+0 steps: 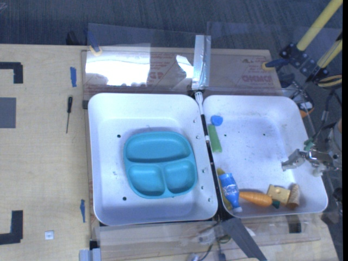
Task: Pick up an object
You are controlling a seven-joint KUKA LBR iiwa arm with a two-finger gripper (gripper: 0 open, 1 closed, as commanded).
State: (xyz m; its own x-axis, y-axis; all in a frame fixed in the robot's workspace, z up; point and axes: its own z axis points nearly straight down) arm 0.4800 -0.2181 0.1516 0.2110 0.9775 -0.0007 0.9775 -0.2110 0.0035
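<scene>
Gripper [298,160] is hanging over the right bin [255,113] near its right wall; can't tell its state. Carrot [255,198], bottle [230,190] and wooden block [280,193] are lying along the near edge. Blue tray [159,163] is sitting in the left bin [109,118].

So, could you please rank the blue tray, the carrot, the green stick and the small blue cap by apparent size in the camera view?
1. Blue tray, by far the largest.
2. Carrot and green stick: too alike to rank.
3. Blue cap, smallest.
</scene>
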